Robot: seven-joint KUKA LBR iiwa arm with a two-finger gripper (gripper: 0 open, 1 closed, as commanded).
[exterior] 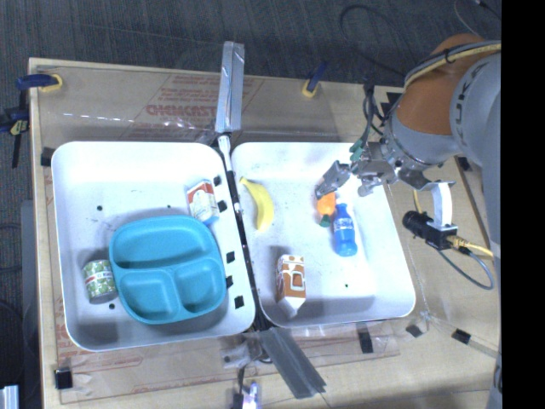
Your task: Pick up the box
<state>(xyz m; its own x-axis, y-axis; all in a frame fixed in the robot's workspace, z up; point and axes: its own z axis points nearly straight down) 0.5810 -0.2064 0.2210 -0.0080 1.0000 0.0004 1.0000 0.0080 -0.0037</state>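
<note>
A brown and white carton box (290,283) stands near the front of the right bin (383,292). In the left bin (77,169), a smaller red and white box (201,200) leans by the divider. My gripper (347,184) hangs over the back right part of the right bin, far behind the carton. It is open with nothing between its fingers. Just in front of it lie an orange item (326,208) and a blue bottle (343,232).
A yellow banana (259,203) lies in the right bin close to the divider. The left bin holds a blue compartment tray (167,267) and a small green can (99,280). The grey arm with its orange band (434,109) comes in from the right.
</note>
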